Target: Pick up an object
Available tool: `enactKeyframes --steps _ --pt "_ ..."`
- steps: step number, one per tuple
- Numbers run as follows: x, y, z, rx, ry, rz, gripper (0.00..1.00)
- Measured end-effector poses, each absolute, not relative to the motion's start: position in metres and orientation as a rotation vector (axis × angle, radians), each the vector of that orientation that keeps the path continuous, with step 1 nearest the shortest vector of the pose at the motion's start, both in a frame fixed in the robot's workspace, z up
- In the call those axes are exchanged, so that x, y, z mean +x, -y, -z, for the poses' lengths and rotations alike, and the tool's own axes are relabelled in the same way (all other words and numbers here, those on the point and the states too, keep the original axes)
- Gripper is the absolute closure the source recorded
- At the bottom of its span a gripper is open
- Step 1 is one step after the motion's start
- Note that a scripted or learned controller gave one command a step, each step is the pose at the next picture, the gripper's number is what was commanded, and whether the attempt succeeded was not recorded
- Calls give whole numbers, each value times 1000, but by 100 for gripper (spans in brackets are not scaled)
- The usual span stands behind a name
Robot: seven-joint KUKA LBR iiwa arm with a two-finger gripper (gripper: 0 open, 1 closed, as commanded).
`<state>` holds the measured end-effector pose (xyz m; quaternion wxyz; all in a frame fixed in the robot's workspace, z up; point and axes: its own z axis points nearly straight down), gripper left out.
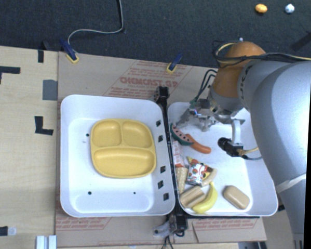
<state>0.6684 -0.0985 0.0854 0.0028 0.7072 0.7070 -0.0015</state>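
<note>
Nothing is lifted yet: the end effector [197, 116] hangs over the right bin [256, 179], just beyond the hot dog [200, 146]; its closure I cannot tell.

light wooden counter [18, 156] with black tape marks [4, 74], overlaid by brown printed cardboard sheet [121, 78]. dark carpeted floor [176, 18] beyond, crossed by white cable [106, 30].

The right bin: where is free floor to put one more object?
Right bin: bare floor between the hot dog and the bread roll, toward the right wall. Crowded along the left wall, around the banana and the watermelon slice.
</note>
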Motion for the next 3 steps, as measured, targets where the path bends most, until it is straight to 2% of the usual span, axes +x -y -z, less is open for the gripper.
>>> enactKeyframes --steps 1,2,3 --pt "669 115 -86 2218 -2221 0 0" --pt "669 94 -85 2219 -2221 0 0" --pt "669 95 -95 2217 -2222 1 100"
